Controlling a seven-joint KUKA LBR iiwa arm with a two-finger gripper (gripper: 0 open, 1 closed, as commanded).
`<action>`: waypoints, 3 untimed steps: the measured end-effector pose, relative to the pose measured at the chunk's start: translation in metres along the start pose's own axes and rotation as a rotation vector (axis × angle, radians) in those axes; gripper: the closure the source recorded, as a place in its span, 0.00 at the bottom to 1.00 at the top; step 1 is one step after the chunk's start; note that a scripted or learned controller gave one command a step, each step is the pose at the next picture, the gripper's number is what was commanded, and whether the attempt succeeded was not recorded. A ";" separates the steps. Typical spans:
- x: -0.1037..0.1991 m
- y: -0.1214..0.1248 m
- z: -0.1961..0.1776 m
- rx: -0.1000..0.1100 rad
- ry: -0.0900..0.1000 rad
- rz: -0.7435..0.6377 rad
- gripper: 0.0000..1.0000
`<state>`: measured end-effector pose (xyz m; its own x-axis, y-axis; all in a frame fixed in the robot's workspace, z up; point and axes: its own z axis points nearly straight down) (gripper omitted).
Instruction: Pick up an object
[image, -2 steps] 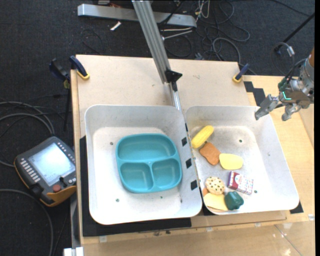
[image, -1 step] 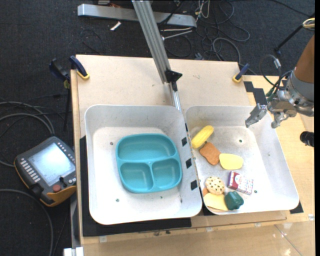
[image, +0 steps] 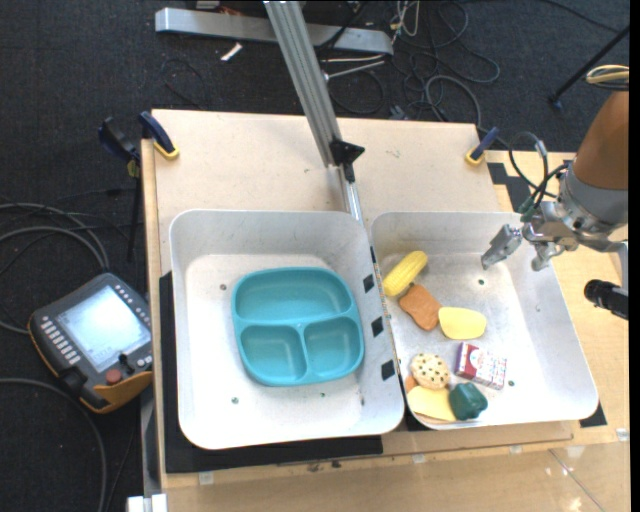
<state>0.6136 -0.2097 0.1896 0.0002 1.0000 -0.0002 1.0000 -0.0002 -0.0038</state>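
A: Surface (image: 250, 160) carries two bins; why does the arm sit at the frame's right?

B: It hovers over the right bin (image: 545, 320), tool (image: 522, 250) spread wide, gripping nothing. The corn (image: 405, 271), cookie (image: 431, 371) and carton (image: 481, 365) lie lower left of it.
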 end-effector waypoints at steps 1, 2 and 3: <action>0.008 -0.005 0.048 0.001 0.001 0.000 0.00; 0.007 -0.003 0.034 -0.006 -0.002 -0.001 1.00; 0.006 0.003 -0.029 -0.012 -0.003 -0.003 1.00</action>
<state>0.6166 -0.2038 0.2190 -0.0025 1.0000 -0.0032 1.0000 0.0025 0.0085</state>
